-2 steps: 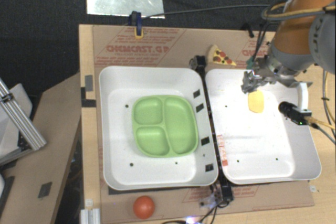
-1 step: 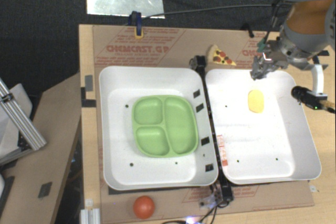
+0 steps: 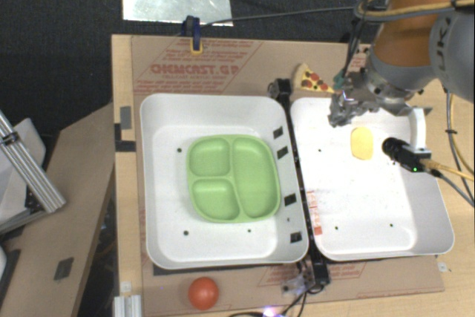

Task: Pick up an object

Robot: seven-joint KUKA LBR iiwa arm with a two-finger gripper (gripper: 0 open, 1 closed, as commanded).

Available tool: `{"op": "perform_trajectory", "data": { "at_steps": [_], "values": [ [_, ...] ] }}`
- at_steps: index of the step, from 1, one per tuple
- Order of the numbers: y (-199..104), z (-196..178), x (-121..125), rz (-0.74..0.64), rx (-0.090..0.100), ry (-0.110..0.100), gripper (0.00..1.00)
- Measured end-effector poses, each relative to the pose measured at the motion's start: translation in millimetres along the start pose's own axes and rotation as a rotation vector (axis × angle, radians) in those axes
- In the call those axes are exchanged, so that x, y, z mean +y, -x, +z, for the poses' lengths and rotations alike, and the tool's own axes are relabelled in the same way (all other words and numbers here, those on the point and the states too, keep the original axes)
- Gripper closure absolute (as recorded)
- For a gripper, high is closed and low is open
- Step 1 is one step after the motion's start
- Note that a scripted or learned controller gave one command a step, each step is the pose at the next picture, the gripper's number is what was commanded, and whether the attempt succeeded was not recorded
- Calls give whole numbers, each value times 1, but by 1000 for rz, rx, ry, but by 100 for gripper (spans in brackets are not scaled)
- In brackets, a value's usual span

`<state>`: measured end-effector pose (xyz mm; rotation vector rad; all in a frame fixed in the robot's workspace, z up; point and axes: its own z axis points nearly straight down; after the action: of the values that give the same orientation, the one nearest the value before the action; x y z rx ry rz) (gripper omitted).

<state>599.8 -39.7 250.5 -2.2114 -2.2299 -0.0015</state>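
Subject of inspection: the right bin (image 3: 371, 213), a shallow white tray with a smooth, faintly speckled floor and rounded corners.

The gripper (image 3: 340, 113) is hanging over the far left part of this bin, close inside its far rim. Whether it is open or closed cannot be told from this view; nothing is showing in its grasp.

The yellow object (image 3: 361, 143) is lying on the floor of the right bin, in its far half and near the middle of its width. It is appearing as a small, rounded oblong with a matt, soft-looking surface, possibly foam or plastic. Its long axis is running roughly from the bin's far rim toward its near rim. It is sitting just beside the gripper, offset toward the bin's near rim and slightly toward its right wall, and is not touching it.

Judgement: the coming move is depending on that offset. The gripper is needing a short shift toward the near right before descending, with the closing direction set across the object's short width.

Outside the right bin, a flat wedge printed like a pizza slice (image 3: 312, 78) is lying just beyond its far left corner. Across its left wall, the left bin (image 3: 167, 131) is holding a glossy green divided plate (image 3: 234, 178). Beyond that, an orange ball (image 3: 202, 292) is resting on the board.
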Motion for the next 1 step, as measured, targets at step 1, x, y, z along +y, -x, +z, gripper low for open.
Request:
{"op": "perform_trajectory", "data": {
  "at_steps": [1],
  "values": [
    [-50,4,-5,-1,1,1,100]
  ]
}}
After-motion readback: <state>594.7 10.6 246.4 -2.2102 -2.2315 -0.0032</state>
